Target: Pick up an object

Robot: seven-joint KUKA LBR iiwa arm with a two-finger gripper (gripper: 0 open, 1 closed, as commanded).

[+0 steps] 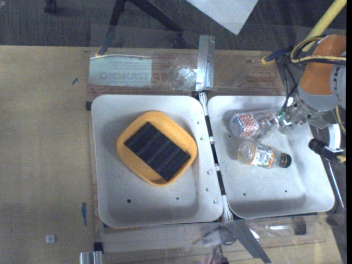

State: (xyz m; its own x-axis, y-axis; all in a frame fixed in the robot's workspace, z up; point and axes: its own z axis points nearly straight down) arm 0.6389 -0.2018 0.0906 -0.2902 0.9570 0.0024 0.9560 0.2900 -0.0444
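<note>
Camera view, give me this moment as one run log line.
left bin: yellow tray | right bin: two bottles lying | end effector at upper bottle's cap

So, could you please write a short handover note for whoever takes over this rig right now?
Gripper: over the right bin, at the upper bottle's cap end; finger state unclear.
Right bin: clear bottle with checkered label lying on its side; below it, small bottle with dark cap, also lying down.
Left bin: yellow object with a dark ribbed top.
Done: nothing lifted.
Left: grasp and raise one object.
</note>
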